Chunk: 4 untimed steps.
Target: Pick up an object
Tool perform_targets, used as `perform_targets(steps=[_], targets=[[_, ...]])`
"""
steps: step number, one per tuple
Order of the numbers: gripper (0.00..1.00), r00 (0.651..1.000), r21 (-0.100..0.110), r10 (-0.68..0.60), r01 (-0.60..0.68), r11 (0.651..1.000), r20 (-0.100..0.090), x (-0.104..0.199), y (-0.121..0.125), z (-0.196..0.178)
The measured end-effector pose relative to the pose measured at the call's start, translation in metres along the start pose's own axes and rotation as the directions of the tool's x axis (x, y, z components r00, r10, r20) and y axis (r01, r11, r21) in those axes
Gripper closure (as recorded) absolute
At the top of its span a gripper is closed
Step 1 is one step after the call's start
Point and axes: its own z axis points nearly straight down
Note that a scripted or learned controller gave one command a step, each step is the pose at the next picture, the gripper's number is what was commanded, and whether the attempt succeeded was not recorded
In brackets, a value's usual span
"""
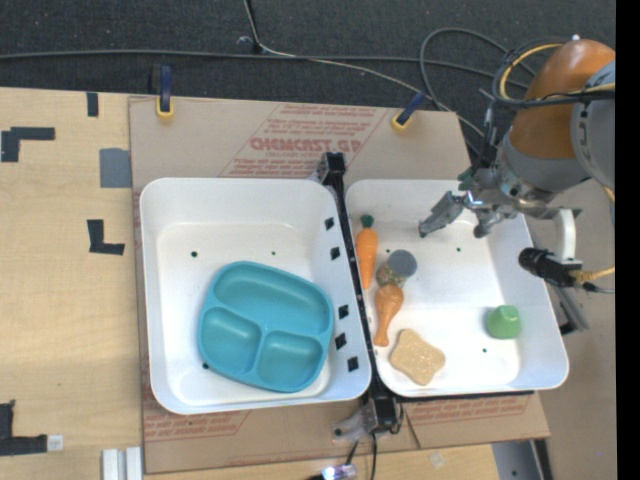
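Note:
My gripper (458,223) hangs over the upper part of the right bin (530,368), its two fingers spread open with nothing between them. Below and to its left lie a carrot (366,254) along the bin's left wall, a small grey disc (401,264), and an orange chicken-leg shaped toy (386,310). A tan bread-slice toy (416,357) rests near the bin's front, and a small green cup (504,321) sits at the right side.
The left bin (165,208) holds a blue divided plate (265,326). A black divider (342,258) runs between the two bins. Cables loop above the arm at the upper right.

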Motion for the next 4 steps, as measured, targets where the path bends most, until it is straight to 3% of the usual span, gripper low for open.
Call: perform_targets(steps=[2, 3, 4], targets=[[0.00, 1.000, -0.007, -0.001, 0.001, 1.000, 0.002, -0.003, 0.004, 0.105], [1.00, 1.000, -0.011, -0.001, 0.001, 1.000, 0.004, -0.003, 0.005, 0.092], [1.00, 1.000, -0.011, -0.001, 0.001, 1.000, 0.001, -0.001, 0.011, 0.030]])
